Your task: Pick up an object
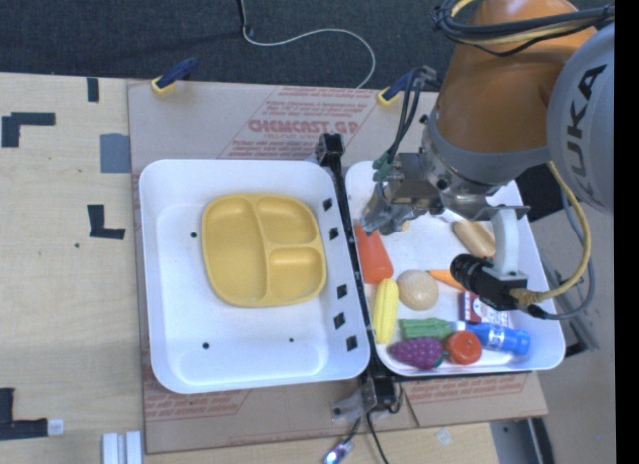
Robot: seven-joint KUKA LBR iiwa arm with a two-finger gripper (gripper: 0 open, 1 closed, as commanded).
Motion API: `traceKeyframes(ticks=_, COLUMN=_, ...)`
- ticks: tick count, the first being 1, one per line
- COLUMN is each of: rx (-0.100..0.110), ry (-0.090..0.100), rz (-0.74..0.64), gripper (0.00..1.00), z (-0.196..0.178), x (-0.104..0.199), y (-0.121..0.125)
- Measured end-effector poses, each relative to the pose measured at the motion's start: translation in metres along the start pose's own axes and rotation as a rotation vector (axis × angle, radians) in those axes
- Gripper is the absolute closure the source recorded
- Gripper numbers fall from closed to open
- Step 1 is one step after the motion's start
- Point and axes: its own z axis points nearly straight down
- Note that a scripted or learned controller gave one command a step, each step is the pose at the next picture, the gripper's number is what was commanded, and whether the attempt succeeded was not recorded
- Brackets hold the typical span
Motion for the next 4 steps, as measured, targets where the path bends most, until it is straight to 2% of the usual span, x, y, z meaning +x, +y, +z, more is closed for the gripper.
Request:
traceKeyframes(ticks=1, rx=0.026, ry=-0.007, rz=0.021, gripper=1.00, z=0.129, x=-0.084, y=0.009)
traceKeyframes(ticks=2, rx=0.019, ry=-0.004, rz=0.017, gripper=1.00, z=0.133, x=-0.119, y=-0.024)
traceKeyframes(ticks=3, rx=0.010, ry=-0.003, rz=0.006, gripper=1.00, z=0.053, x=-0.053, y=-0.019)
traceKeyframes(ticks=4, rx=0.018, ry=-0.005, rz=0.017, gripper=1.00, z=0.085, x=-0.098, y=-0.021)
